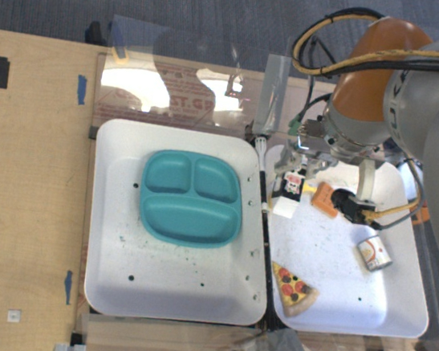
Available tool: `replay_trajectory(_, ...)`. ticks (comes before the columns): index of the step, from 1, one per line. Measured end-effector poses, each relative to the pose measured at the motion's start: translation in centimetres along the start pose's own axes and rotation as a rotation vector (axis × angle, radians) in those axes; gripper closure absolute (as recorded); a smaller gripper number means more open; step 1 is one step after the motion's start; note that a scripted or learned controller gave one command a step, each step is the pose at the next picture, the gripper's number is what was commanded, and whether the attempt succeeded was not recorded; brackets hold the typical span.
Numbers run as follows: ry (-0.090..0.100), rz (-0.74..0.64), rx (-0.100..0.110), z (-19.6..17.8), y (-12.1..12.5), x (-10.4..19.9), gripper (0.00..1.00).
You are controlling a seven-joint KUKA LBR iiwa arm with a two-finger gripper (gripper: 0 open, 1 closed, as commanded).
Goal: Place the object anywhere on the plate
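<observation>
Step in hand, as I am judging it: the pick. The place is not yet begun, since nothing is lying on the plate.

Near: a toy pizza slice with red topping [294, 289] is lying at the near left corner of the right shallow white bin [338, 309]. A little further in, a small white-and-red cylindrical can [374, 253] is lying on its side toward that bin's right wall. Both are sitting well apart from the gripper.

Middle: the teal plastic three-compartment plate [189, 215] is sitting flat near the centre of the left shallow white bin [109, 269], all compartments bare.

Far: a small orange block [325, 199] is lying in the far half of the right bin. I am treating it as the likely object, since it is nearest the tool, but the task is not naming one. The two-finger gripper [290, 182] is hanging low at that bin's far left corner, near the wall between the bins. The block is sitting just beside the gripper, on its right in the view, not beneath it. Whether they are touching is unclear. Whether the jaws are released or clenched I cannot tell, as wrist hardware is hiding them.

The next move is calling for a shift over the block, a confirmed grasp, a lift clear of the dividing walls, then travel left to the plate.
</observation>
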State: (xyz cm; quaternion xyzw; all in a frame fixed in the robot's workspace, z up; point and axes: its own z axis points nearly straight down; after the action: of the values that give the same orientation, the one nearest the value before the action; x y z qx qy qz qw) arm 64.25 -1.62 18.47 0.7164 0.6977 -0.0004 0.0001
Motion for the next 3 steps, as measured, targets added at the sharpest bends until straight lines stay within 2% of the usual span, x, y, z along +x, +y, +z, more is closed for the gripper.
replay_trajectory(1, -0.019, -0.025, -0.013, 1.4, -0.8, 2.8, 1.00)
replay_trajectory(2, -0.032, -0.008, -0.019, 1.0, -1.7, 3.7, 1.00)
replay_trajectory(3, -0.035, -0.040, -0.017, 0.7, -2.2, 4.0, 1.00)
